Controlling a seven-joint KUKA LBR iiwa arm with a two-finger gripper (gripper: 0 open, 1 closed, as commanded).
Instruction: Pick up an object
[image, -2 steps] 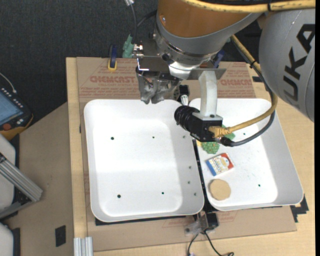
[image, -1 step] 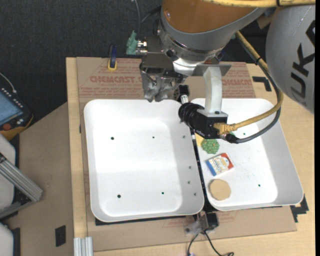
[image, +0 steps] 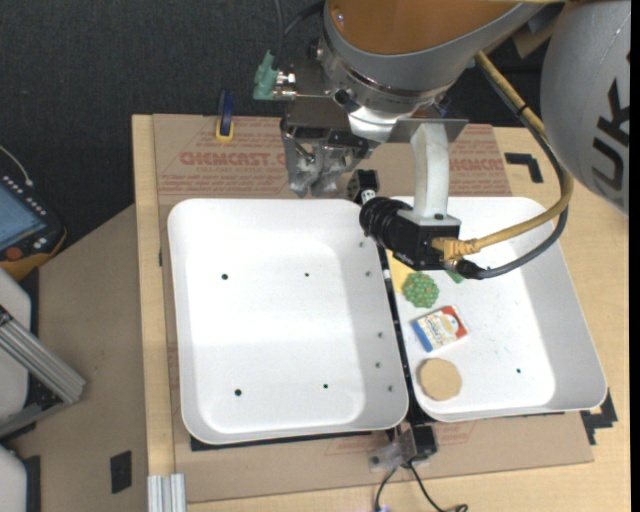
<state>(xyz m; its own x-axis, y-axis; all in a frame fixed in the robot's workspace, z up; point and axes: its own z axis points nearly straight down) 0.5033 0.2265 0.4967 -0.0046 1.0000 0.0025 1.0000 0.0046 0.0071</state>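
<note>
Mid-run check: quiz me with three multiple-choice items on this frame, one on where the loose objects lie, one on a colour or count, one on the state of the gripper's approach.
1. Where do the loose objects lie?
A. left bin
B. right bin
C. cardboard in front of the bins

2. What colour is the knobbly round object?
A. green
B. blue
C. black

3. Where is the gripper?
A. resting on the floor of the left bin
B. over the back edge of the left bin
C. touching the tan disc

Answers: 1 B, all items sit along the near-left side of the right bin. 2 A, it reads green. 3 B, it hangs above the left bin rim, apart from the tan disc.
</note>
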